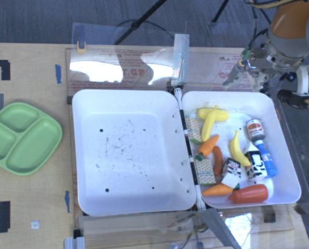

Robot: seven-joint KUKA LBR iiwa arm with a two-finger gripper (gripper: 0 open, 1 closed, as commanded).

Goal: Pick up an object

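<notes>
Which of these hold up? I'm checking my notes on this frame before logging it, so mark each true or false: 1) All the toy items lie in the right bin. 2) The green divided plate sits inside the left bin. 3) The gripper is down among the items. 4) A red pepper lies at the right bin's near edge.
1) True: the banana, carrots and the rest lie in the right bin.
2) False: the green divided plate rests on the bench, left of the left bin.
3) False: the gripper hangs above the right bin's far rim, apart from the items.
4) True: the red pepper lies there beside a carrot.
</notes>
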